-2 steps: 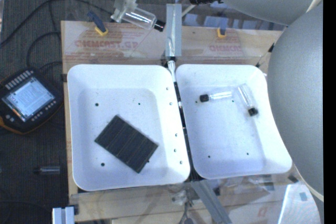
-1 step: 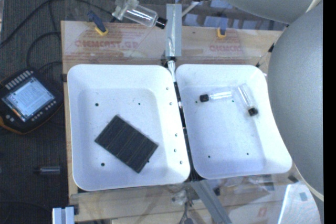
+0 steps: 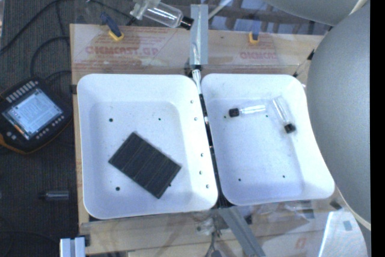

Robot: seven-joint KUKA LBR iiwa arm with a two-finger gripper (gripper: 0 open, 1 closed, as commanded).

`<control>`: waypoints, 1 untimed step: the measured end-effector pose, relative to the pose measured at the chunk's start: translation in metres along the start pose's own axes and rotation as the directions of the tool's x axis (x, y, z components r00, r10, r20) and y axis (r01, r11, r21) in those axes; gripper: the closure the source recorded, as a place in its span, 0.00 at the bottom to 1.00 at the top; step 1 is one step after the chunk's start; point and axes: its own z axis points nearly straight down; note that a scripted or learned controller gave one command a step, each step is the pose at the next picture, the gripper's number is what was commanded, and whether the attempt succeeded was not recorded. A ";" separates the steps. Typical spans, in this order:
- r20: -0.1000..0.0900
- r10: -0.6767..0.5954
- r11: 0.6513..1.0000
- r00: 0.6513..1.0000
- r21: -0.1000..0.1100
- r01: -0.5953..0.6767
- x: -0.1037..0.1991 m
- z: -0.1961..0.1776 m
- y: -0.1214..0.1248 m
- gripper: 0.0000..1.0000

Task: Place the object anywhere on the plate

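The plate (image 3: 145, 164) is a dark, ribbed rectangle lying askew on the floor of the left bin (image 3: 82, 129). A clear vial (image 3: 165, 14) with a black cap hangs high over the bench's back edge, beyond the left bin's far right corner. It looks larger than the vials in the bins, so it is raised toward the camera. My gripper (image 3: 143, 7) is shut on the vial's left end, and the capped end sticks out to the right. Vial and gripper are well behind the plate, apart from it.
Two more clear vials (image 3: 248, 111) (image 3: 282, 114) with black caps lie at the back of the right bin (image 3: 315, 147). A metal post (image 3: 198, 39) stands between the bins at the back. A teach pendant (image 3: 30, 114) lies left of the bench.
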 end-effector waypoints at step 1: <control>0.005 0.003 1.000 1.000 0.005 -0.003 -0.002 -0.007 0.001 1.00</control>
